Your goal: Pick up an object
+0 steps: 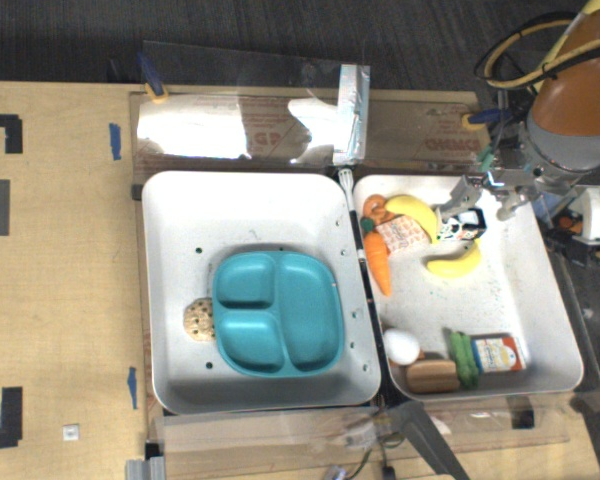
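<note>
From above, my gripper (477, 200) hung over the far part of the right bin (545, 298), my arm (570, 108) coming in from the right. I could not tell how my gripper was set; nothing plainly sat in it.

I take the banana (450, 258) as landmark. A small black-and-white object (464, 228) lay just beyond it, right under my gripper; I could not tell whether they touched. A second yellow fruit (412, 210) lay to the banana's left and farther back, with a printed card (403, 234) just left of the banana and an orange fruit (377, 208) beyond that. A carrot (378, 260) lay left of the banana along the bin's left wall. Nearer the camera than the banana, well apart from it, sat a carton (488, 354), a white egg (401, 348) and a brown block (431, 376).

Far left of the banana, the left bin (180, 218) held a teal tray (277, 311) with a cookie (199, 319) touching its left edge.
</note>
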Robot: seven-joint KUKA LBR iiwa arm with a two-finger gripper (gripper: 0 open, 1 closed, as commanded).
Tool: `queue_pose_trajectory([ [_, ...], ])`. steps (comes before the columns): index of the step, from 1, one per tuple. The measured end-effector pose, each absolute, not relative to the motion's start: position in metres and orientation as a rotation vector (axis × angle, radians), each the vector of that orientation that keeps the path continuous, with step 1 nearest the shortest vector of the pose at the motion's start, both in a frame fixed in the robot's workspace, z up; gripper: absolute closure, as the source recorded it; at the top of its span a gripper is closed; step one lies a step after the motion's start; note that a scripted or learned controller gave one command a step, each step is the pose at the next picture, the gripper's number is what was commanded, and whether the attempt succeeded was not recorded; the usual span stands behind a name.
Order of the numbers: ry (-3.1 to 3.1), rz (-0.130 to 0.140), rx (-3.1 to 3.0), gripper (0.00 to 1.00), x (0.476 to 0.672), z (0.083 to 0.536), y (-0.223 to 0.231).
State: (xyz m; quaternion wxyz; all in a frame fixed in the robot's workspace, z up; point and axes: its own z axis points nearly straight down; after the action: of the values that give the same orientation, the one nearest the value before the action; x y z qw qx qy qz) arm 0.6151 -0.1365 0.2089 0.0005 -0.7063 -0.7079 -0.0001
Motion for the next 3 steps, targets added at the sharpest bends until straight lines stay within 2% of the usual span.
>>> queue_pose_trajectory([
  [1,-2.223,0.0,-2.218,0.0,0.615,0.209,-0.136],
  [2,-2.141,0.002,-2.295,0.0,0.657,0.132,-0.105],
  [3,-2.148,-0.005,-2.298,1.0,0.66,0.147,-0.106],
])
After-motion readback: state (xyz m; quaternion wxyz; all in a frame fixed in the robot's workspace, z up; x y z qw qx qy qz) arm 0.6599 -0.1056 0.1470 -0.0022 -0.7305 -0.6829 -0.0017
